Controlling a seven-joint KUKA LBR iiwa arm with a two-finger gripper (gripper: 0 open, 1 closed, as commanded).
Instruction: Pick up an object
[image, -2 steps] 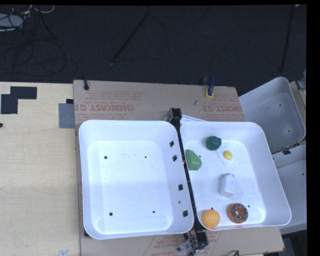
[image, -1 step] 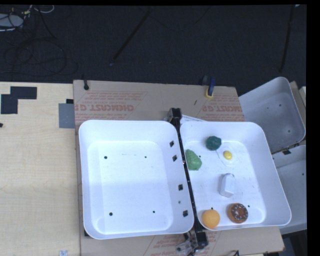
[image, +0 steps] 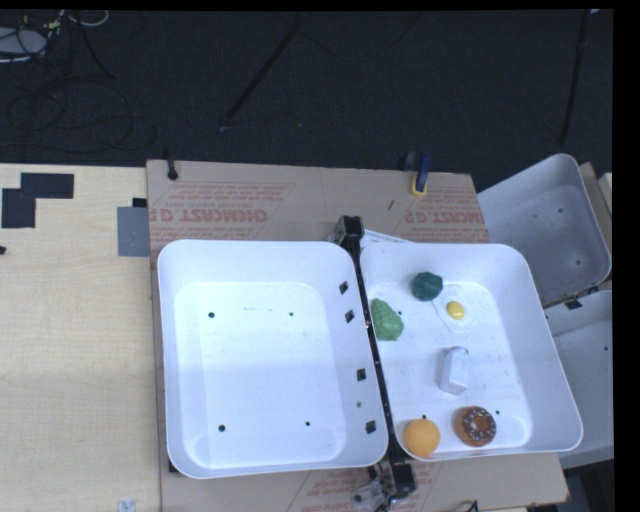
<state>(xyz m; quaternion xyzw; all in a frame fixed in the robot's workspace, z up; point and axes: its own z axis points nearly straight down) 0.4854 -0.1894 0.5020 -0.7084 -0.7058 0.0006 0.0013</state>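
The right bin (image: 530, 300) holds several small objects. A dark green lump (image: 427, 286) lies near its back. A light green leafy piece (image: 386, 322) rests against the divider side. A fried egg toy (image: 456, 311) sits right of the middle. A white block (image: 454, 369) lies in the centre. An orange ball (image: 421, 437) and a chocolate doughnut (image: 477, 426) sit at the front edge.
The left bin (image: 180, 300) stands beside the right one, joined by a black clamp strip (image: 365, 340). Both rest on a cardboard sheet (image: 260, 205). A grey metal plate (image: 560, 230) stands at the right. A blue-and-yellow clamp (image: 420, 175) holds the cardboard's back edge.
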